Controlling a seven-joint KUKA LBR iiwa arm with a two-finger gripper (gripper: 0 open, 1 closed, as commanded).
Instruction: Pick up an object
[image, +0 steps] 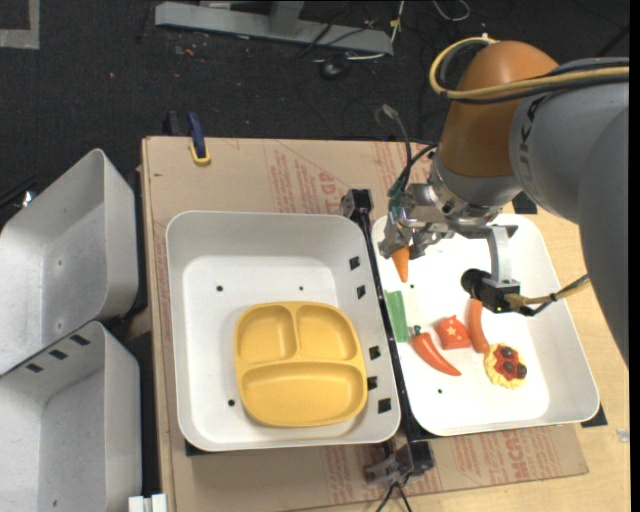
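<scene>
My gripper (403, 243) hangs over the far left corner of the right bin (535, 265), beside the wall between the two bins. A small orange carrot (401, 265) sticks out from between its fingers, tip pointing toward the bin's near side. Lying in the same bin are a green stick (397, 315), a red pepper (436, 353), a small red piece (454, 333), an orange sausage (476, 326) and a yellow pastry with dark red berries (506, 366).
The left bin (260, 270) holds a yellow divided plate (300, 362). A black fitting on a cable (488, 288) hangs from the arm over the right bin's middle. Two white tubs (60, 260) stand off the bench at the left.
</scene>
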